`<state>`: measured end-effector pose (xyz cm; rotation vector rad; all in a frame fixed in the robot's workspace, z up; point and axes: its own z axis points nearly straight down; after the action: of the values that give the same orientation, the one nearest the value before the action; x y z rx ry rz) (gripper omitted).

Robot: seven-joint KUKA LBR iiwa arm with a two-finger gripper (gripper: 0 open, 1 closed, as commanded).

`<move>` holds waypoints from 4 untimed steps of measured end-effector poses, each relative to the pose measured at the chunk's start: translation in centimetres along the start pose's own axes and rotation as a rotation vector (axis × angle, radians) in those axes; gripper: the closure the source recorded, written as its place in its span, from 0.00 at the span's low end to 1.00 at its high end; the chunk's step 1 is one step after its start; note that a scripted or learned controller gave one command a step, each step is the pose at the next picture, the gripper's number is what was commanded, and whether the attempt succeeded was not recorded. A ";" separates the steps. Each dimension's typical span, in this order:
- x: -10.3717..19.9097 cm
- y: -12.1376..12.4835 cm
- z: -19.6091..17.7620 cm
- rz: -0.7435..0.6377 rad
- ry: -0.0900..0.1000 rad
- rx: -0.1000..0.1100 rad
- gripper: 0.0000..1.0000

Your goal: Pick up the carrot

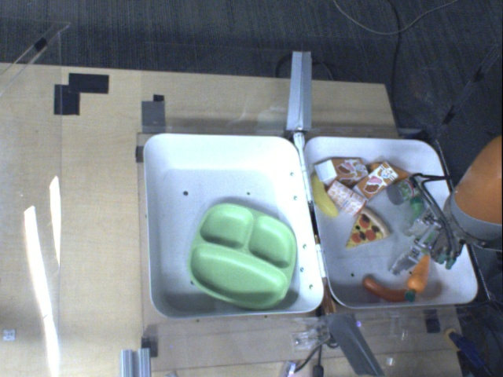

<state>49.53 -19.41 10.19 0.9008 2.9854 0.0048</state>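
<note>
Small orange plastic carrot lies in the right shallow white bin, near its front right corner, tilted with one end toward the front wall. The end effector sits right above and against the carrot's upper end; metal parts crowd there and whether the carrot is between them or merely beside them cannot be told, nor whether the end effector is spread or pressed together. Just left of the carrot, a reddish-brown toy sausage rests along the front wall, its right end near or touching the carrot tip. Judgement: the step in hand is closing on the carrot. To do it well, centre across the carrot's narrow width, stay clear of the sausage, and keep off the bin wall, which is close on two sides. Further back in the same bin: a toy pizza slice, a yellow banana-like piece, and several small printed cartons. Left white bin holds a green three-compartment plastic tray. Arm's orange band is cut off at the view's right. Dark cable and greenish bits near the wrist are hard to make out. Light wooden table shows glare streaks.
</note>
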 end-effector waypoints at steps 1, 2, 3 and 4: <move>1.1 1.0 1.1 -0.138 0.004 0.005 0.00; 0.9 1.2 -0.1 -0.136 -0.002 0.002 1.00; 1.5 1.6 1.1 -0.135 0.004 0.005 1.00; 1.5 1.7 1.1 -0.134 0.001 0.004 0.00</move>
<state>49.25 -17.18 9.06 0.6987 3.0411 -0.0032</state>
